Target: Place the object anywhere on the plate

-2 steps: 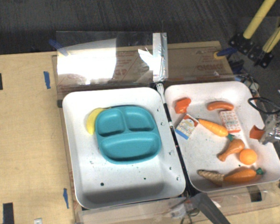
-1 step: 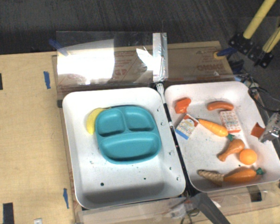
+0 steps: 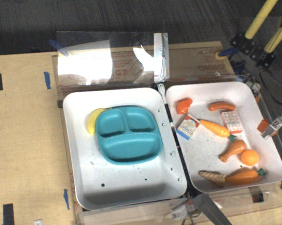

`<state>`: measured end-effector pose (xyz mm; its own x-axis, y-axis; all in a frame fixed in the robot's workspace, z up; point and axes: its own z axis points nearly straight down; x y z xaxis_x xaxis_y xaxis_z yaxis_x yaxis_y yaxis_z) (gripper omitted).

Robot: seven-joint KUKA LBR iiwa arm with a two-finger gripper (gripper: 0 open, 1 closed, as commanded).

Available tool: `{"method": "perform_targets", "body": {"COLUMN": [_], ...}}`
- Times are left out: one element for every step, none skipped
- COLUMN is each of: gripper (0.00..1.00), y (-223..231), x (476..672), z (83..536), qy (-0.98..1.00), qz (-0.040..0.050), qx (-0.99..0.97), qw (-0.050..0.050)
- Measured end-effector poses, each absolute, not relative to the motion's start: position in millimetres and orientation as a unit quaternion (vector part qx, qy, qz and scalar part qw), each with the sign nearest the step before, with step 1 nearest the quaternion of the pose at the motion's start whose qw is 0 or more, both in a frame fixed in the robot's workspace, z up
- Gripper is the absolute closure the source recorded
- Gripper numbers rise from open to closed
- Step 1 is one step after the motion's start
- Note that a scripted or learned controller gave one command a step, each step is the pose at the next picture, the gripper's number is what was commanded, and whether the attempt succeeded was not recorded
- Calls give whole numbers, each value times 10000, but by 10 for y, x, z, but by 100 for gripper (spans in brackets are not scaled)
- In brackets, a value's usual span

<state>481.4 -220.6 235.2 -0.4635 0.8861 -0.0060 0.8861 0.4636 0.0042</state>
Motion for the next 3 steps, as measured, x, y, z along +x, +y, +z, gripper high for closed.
{"method": "perform_targets", "body": {"gripper": [100,100,100], "y": [-2235,-2240,-2236], "x": [4805,4803,4807], "z": [2310,2322,2480], "qy": [7797,7254,6040], "qz": [1,4,3], "qx": [6262,6883,7970], "qw": [21,22,19]}}
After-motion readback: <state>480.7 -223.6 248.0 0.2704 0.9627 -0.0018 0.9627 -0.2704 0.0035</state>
